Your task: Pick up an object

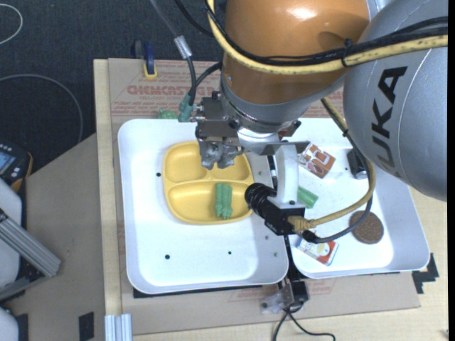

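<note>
Left bin (142, 212), centre-left of frame: holds a yellow tray (186, 190) with 2 compartments, an upper and a lower. Green piece (223, 201) lies in the lower compartment, near its right end, long axis running up-down in frame.

Gripper (217, 155) at frame centre, hanging over the tray's upper compartment near its right rim. Grey fingers point down; whether clenched or released, cannot tell from this angle. Nothing visible between them. Green piece sits just below the gripper in frame, apart from it.

Arm (291, 34) fills upper centre and right: orange band, grey link beyond. Yellow hose (348, 208) loops down the right side to a black fitting (266, 208) by the bins' shared edge.

Right bin (398, 254), lower right: small green block (307, 196), a red-and-white packet (318, 160) above it, a brown disc (368, 228) lower right, a second printed packet (318, 250) near the bottom edge.
</note>
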Tool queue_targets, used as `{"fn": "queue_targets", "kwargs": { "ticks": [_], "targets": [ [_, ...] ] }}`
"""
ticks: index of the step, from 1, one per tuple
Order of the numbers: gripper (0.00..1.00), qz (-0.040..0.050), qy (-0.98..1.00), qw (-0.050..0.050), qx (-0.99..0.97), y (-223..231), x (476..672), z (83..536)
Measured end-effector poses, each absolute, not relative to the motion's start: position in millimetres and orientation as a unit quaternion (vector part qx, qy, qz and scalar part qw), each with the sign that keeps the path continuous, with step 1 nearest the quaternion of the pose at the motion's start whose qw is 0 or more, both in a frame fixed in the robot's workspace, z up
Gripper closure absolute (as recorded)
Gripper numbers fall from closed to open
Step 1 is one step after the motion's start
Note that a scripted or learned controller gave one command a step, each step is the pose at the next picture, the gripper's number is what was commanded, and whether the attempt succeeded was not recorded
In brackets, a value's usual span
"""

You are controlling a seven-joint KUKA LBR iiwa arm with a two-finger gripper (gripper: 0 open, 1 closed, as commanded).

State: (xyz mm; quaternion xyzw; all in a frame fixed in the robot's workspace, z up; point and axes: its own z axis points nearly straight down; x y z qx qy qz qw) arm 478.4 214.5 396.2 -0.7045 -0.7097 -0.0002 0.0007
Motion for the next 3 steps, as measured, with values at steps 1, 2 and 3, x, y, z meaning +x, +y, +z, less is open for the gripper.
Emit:
{"fn": "queue_targets", "kwargs": {
  "ticks": [1, 2, 3],
  "targets": [
    [1.00, -0.0051, -0.704, -0.004, -0.710, 122.2, 480.1, 486.0],
    [1.00, 0.0040, -0.703, 0.002, -0.711, 32.3, 478.6, 411.7],
    [1.00, 0.0044, -0.704, 0.003, -0.710, -29.8, 478.1, 315.2]
  ]
}}
